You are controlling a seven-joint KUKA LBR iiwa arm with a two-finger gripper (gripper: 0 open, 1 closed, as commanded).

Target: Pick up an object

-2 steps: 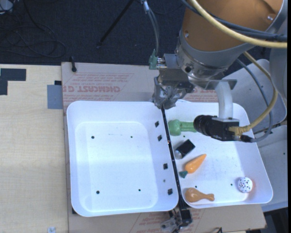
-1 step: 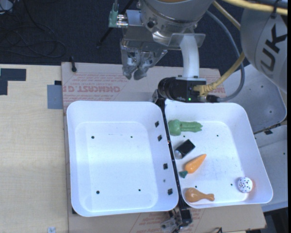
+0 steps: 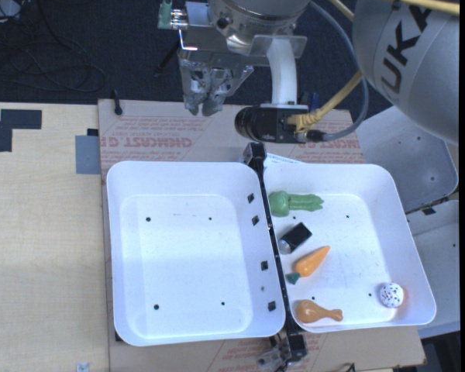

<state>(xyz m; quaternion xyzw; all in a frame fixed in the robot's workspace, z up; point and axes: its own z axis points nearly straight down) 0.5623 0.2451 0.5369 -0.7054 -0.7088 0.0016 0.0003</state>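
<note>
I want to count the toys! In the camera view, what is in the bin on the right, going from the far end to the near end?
Green toy → black block → orange carrot → white spotted ball → tan pear-shaped toy.

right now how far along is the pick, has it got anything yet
Nothing looks done: the gripper sits high above the back of the bins with no object between its fingers. In hand: nothing. The green toy, black block, orange carrot, tan piece and spotted ball all lie in the right bin. Descent, grasp and lift remain.
</note>
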